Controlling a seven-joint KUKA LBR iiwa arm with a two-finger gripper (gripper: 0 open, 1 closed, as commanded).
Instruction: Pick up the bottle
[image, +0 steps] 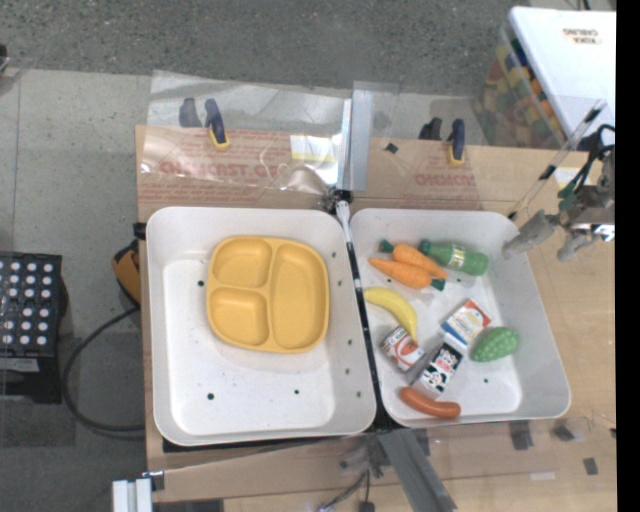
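Two shallow white bins sit side by side on the bench: the left bin (180, 400) carries a yellow divided plate (268, 294), the right bin (535, 340) a jumble of play food. The gripper (548, 238) hovers at the right bin's upper right edge, outside the clutter, its two fingers spread apart and grasping nothing. The green bottle (455, 257) lies on its side near the bin's far wall, touching the two carrots (410, 268); that crowding probably leaves its right end the freer approach. Nearby lie a banana (395, 307), a green lumpy vegetable (495, 344), small cartons (465, 324) and a sausage (431, 403).
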